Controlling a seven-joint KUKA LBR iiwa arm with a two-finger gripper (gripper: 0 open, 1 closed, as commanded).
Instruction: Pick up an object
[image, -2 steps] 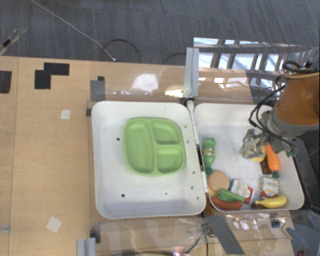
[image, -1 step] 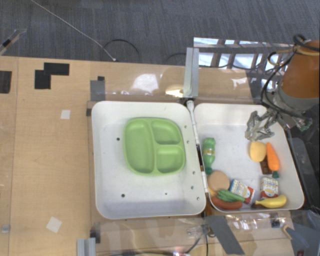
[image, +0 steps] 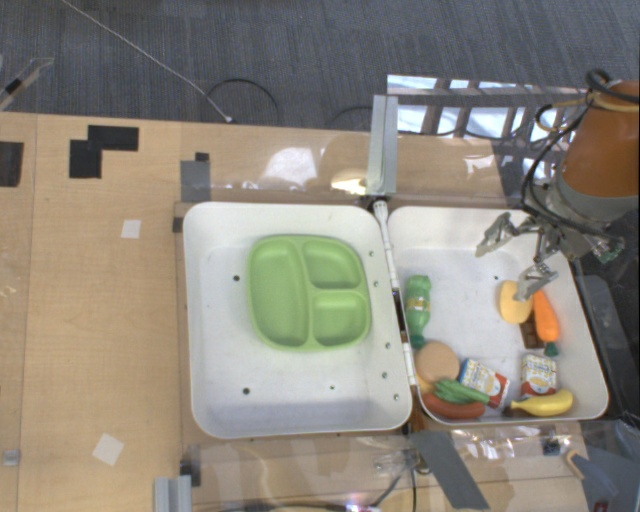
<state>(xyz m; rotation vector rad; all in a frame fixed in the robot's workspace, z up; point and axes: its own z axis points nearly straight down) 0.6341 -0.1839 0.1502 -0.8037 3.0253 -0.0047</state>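
Lying in the right bin (image: 455, 240), a jumble of toy food gathered toward its near and right-hand part. Closest to the hand (image: 518, 255): a pale yellow round piece (image: 514, 303), possibly a slice of cheese or a lemon half — too small to tell — with an orange carrot (image: 545, 318) just beside it on the right, pointing toward the near edge. Seen from above, hovering over the far right part of that bin, the hand with two fingers splayed wide; one fingertip (image: 535, 278) right over the yellow piece's far edge, the other finger reaching left over bare bin floor. Nothing between the fingers.

Farther left, against the divider, a green bottle (image: 416, 305) lying lengthwise. Below it, a round tan bun-like piece (image: 436, 361), touching a red sausage (image: 452, 407) along the near wall. Beside these, a small printed packet (image: 482, 379) with a green vegetable piece (image: 463, 391) at its edge, then a second small carton (image: 539, 373), and a yellow banana (image: 545, 404) in the near right corner.

Above the hand, the orange band of the arm (image: 603, 150), draped with black cables.

In the left bin (image: 210, 400), a light green divided plate (image: 306, 291) with three compartments, set roughly in the middle. Both bins side by side on a pale wooden table (image: 90, 330).
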